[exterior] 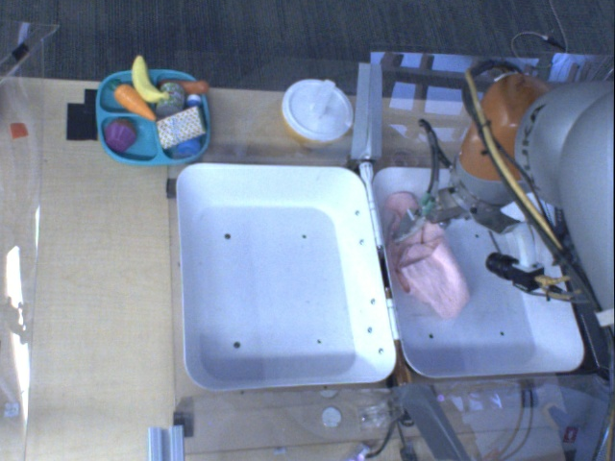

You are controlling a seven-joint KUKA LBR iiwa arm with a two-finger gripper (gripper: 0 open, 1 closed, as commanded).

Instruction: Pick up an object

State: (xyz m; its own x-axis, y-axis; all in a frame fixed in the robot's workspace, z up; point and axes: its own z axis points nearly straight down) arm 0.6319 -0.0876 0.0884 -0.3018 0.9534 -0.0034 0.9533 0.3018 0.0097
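Tool (430, 209) low in the right bin (500, 353), finger state can't tell. Pink cloth (432, 272) lies directly under and just below the tool, touching it, against the bin's left wall.

Two white bins (192, 286); pink cloth (432, 272); blue tray (108, 150) with yellow banana (144, 80); pale wood surface (96, 305).

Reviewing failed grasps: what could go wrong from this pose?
1. The pink cloth is soft and crumpled, so the gripper at its upper end may pinch only a fold and drop it.
2. The cloth lies near the right bin's left wall; a sideways move could hit it.
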